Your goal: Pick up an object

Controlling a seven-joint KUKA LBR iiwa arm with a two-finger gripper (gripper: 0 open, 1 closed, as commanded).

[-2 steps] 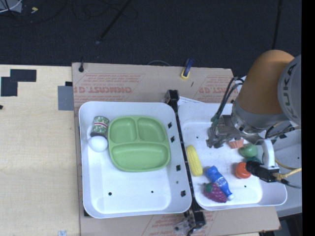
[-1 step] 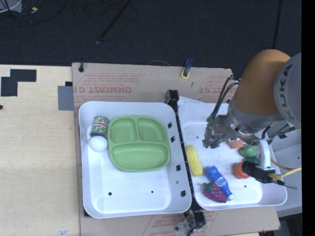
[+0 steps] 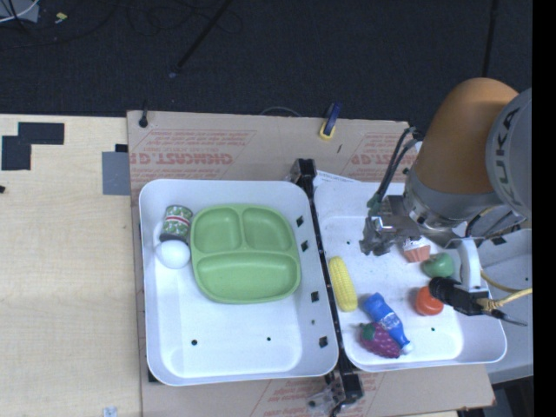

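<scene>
Cardboard-topped bench, two white bins side by side, arm over the right bin (image 3: 486, 346).

The pincer (image 3: 375, 237) hangs above bare bin floor with nothing between its fingers; whether they are spread or pressed together cannot be told. The corn cob (image 3: 342, 283) lies just below-left of it, the blue bottle (image 3: 383, 314) and purple grapes (image 3: 379, 340) farther below. I judge this the approach step: next, choose a target, centre over it, descend.

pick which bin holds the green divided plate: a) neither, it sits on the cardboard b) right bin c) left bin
c: the green divided plate lies in the left bin, beside a small can and a white egg.
</scene>
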